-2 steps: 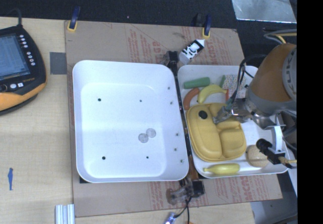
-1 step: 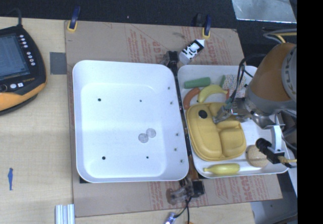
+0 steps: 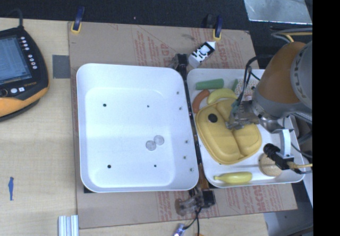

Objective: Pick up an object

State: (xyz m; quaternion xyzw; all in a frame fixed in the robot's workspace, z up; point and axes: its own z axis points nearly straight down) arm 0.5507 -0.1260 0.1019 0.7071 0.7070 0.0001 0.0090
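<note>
The yellow toy (image 3: 228, 136), a big soft-looking lump with a dark spot on its far-left side, lies in the middle of the right bin (image 3: 249, 180), and the gripper (image 3: 237, 118) sits right on top of it. From here I judge the arm is at the grasp itself. To do it well, the close ought to land on a raised edge or fold of the toy, not its broad flat back, and the lift should go straight up so the toy does not drag its neighbours along. Those neighbours crowd it: a banana (image 3: 232, 177) near the bin's near wall, a green stick (image 3: 210, 84) and a second yellow piece (image 3: 222, 95) on the far side, a round tan thing (image 3: 270, 165) to the near right. I cannot tell how the gripper is set, since the wrist hides it.

The arm (image 3: 284, 83) comes in from the right, its orange band sitting high over the bin's right edge, and the wrist bends down and left onto the toy. The left bin (image 3: 85, 123) holds two small discs (image 3: 155, 143).
</note>
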